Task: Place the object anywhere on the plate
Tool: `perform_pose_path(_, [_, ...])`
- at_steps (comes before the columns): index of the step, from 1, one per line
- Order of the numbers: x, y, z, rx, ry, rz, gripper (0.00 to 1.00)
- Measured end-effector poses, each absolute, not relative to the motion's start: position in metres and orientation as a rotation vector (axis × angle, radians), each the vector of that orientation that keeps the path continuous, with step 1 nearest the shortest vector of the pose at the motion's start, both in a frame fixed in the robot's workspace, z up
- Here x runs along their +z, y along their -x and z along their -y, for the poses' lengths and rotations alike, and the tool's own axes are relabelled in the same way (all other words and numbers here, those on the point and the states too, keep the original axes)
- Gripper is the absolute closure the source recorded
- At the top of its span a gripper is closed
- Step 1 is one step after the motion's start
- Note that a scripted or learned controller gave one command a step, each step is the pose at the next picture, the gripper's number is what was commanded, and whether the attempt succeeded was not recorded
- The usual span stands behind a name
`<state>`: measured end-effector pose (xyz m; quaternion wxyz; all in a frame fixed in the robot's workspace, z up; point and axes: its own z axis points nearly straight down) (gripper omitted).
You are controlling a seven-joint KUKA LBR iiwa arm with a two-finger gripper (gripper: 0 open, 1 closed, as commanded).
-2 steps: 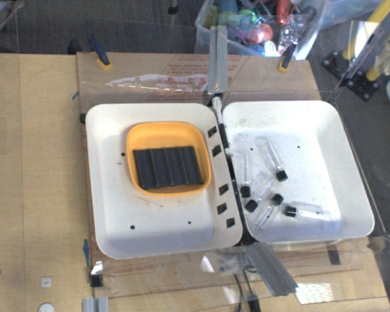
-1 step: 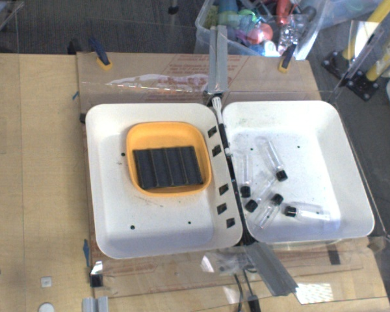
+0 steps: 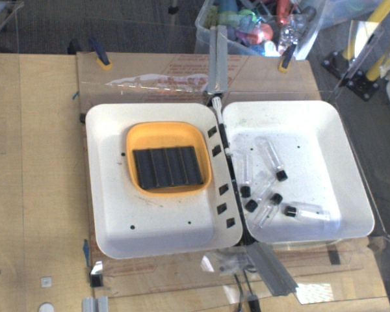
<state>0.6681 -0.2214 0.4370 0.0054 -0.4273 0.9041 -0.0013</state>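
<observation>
Plate [image 3: 168, 134] sat in left bin [image 3: 110, 226], left of the vials [image 3: 273, 174] in right bin [image 3: 351, 194]; tool state: cannot tell.

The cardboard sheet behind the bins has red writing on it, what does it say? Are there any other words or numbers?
Red print on the cardboard sheet: too blurred to read.
Orange plate, black ridged block, white bins, clear vials: no readable words or numbers.

Two white bins: left bin [image 3: 110, 233], right bin [image 3: 351, 194] with clear black-capped vials [image 3: 273, 164]. Wooden table [image 3: 32, 174]. Clear tub of colourful toys [image 3: 260, 12] beyond table.
</observation>
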Motion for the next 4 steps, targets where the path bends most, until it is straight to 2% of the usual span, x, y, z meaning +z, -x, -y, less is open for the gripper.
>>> perform_pose_path(3, [0.4364, -0.6682, 0.2211, -0.006, 2.029, -2.386, 1.00])
perform_pose_path(4, [0.4359, -0.6681, 0.2211, -0.005, 2.368, -2.052, 1.00])
